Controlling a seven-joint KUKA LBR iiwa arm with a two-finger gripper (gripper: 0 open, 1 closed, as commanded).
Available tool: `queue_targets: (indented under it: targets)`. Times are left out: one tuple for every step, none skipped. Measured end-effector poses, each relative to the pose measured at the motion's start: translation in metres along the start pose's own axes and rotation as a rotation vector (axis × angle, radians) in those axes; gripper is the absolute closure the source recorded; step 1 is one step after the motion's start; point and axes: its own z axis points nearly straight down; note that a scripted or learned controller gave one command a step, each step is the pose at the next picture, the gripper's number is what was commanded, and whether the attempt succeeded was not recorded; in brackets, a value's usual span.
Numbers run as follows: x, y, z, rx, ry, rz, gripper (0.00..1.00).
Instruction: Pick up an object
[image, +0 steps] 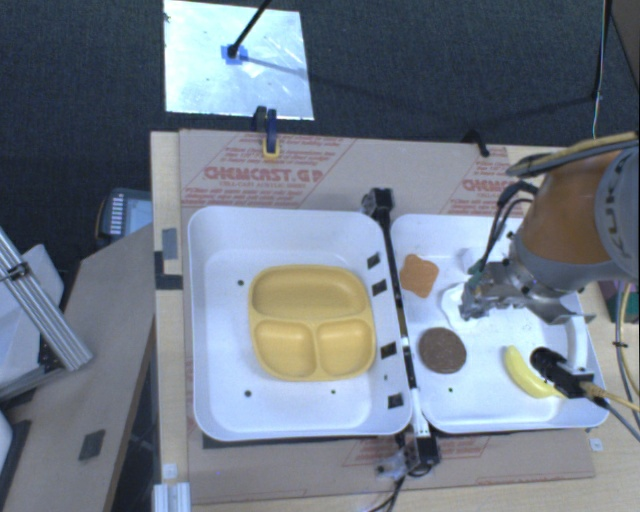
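Well, banana (522, 372) in bin (500, 224); board (400, 165) w/ "CHEMCAST" print (262, 173).

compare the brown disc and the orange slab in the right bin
Shape: the disc is round; the slab is squarish with rounded corners. Colour: the disc is dark brown, the slab light orange. Place: the disc lies nearer the camera, the slab farther back. Both lie flat in the right bin, apart from each other.
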Motion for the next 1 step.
queue_targets:
  targets:
    - [-0.0073, 0.0025, -0.0468, -0.002, -0.001, 0.001, 1.00]
